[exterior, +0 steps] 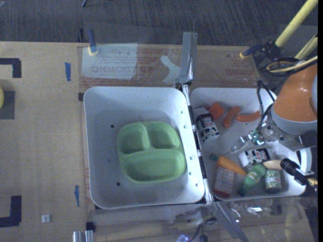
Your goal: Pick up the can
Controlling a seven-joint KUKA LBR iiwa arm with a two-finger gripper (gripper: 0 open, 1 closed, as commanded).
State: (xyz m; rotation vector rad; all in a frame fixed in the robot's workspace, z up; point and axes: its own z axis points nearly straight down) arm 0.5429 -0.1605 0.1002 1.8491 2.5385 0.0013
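My arm (298, 102) shows a broad orange band above a grey wrist, black cables looping over the right bin's (202, 96) far edge.

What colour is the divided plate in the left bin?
Light green, seen plainly in the camera view: the plate lies in the left bin.

My arm (298, 102) reaches in from the right, its orange band uppermost and the grey wrist below it tilted down and to the left. My gripper (251, 140) hangs low at the end of the wrist, pointing leftward. I cannot make out how my fingers stand from this angle.
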